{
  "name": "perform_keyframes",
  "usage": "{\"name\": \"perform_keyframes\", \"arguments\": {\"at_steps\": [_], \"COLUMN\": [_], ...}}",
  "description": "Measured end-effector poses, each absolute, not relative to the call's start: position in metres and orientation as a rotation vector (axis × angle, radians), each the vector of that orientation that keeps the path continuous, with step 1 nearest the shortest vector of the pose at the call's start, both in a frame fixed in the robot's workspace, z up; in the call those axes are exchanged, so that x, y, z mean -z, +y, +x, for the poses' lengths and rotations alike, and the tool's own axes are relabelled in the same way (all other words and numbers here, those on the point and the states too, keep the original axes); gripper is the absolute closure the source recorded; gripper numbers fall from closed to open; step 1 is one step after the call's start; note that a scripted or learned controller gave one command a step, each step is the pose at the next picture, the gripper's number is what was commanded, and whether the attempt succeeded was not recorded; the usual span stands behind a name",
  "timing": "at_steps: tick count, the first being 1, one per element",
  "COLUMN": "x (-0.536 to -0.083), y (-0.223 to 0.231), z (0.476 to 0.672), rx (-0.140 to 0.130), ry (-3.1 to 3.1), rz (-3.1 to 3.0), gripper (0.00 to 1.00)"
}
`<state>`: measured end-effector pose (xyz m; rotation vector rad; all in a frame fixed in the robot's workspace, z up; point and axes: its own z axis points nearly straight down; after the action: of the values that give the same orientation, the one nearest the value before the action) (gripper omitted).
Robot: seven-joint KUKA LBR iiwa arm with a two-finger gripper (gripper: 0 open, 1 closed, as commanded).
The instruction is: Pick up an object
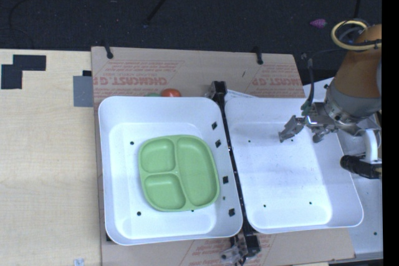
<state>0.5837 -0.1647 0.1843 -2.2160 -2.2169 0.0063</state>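
I am seeing the gripper (303,129) hanging over the upper right part of the right bin (293,209), its two fingers (290,130) splayed apart with nothing showing between them; one finger is pointing left and down toward the bin floor, the other is sitting just to its right. The fingers are appearing dark and metallic against the white plastic, and I cannot tell whether their tips are touching the floor or floating above it. Behind them the grey wrist is leading back to the orange band of the arm (360,65), which is coming in from the right edge. A yellowish cable loop (346,32) is curling above the orange band. Looking farther out, I am finding the green divided plate (178,172), with three compartments, lying flat in the middle of the left bin (118,134), well apart from the gripper. The two bins are sitting side by side, joined along a dark divider (227,159). Just beyond the left bin's far rim, a small red-orange ball (171,93) is resting on the cardboard sheet (187,71) under the bins.
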Motion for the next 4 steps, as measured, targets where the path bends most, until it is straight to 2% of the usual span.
{"name": "perform_keyframes", "arguments": {"at_steps": [2,3,4], "x": [-0.085,-0.098,-0.154], "y": [-0.155,-0.156,-0.155], "z": [0.588,0.588,0.579], "rx": [-0.004,-0.003,0.001], "ry": [-2.218,-2.218,-2.217], "rz": [-2.218,-2.221,-2.226], "gripper": [0.00,1.00,1.00]}}
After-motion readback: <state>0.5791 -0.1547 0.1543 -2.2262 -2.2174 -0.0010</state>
